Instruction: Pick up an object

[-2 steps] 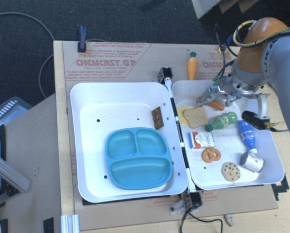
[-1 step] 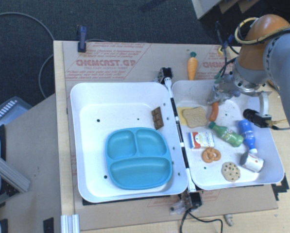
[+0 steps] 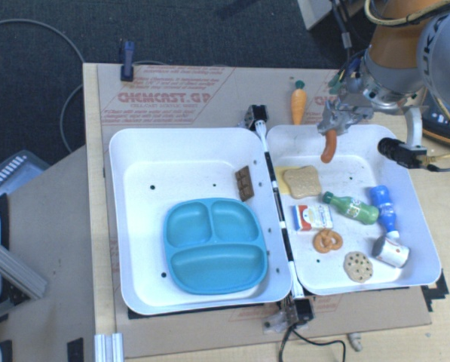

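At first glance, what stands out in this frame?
The claw hangs over the right bin with a sausage dangling between its fingers. In the left bin lies a big blue divided plate, and a toy carrot sits on the bench beyond the bins.
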`<state>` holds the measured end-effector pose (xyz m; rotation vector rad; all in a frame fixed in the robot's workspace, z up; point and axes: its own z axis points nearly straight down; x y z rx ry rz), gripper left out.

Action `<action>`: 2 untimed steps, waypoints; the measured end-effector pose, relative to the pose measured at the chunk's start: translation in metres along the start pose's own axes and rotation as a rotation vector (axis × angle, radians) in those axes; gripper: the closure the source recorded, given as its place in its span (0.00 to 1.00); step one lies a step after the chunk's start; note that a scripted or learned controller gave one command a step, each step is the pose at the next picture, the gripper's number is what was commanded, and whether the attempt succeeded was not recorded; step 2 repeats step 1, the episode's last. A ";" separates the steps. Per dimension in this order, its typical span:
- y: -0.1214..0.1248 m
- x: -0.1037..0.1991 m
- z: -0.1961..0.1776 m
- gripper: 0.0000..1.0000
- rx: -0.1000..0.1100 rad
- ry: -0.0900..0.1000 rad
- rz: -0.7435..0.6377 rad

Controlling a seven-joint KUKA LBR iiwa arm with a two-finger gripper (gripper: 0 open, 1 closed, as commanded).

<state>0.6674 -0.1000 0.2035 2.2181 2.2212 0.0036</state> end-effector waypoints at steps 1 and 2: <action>-0.074 0.022 -0.004 1.00 0.005 0.001 0.001; -0.074 0.022 -0.004 1.00 0.005 0.001 0.001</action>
